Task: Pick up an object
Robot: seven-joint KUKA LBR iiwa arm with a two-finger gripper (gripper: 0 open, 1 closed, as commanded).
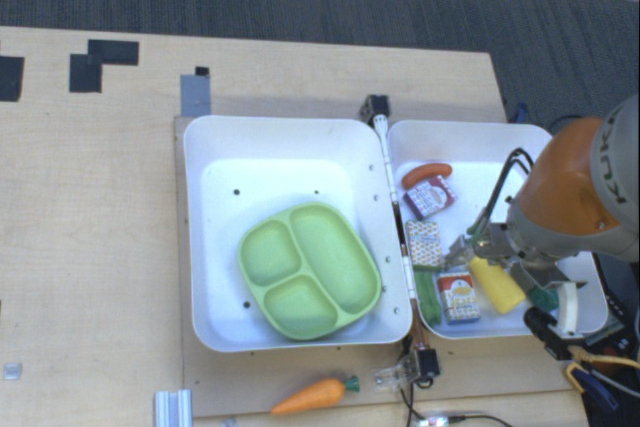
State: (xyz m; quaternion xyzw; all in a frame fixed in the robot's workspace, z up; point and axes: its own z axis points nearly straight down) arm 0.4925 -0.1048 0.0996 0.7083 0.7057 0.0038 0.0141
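The right bin (470,137) holds several small items. A red sausage (427,174) lies at its back left, with a purple box (430,200) just in front of it. Nearer still are a patterned packet (423,242), a green item (428,297) and a red and white carton (458,298). A yellow object (498,284) lies to the right of the carton. My gripper (478,253) hangs low over the bin's front half, just above the yellow object and the carton, and the arm's orange band (570,183) covers the bin's right side.
The left bin (200,215) holds a green divided plate (309,270). An orange carrot (312,396) lies on the bench in front of the bins. Black cables and a clip (425,363) sit by the right bin's front edge.
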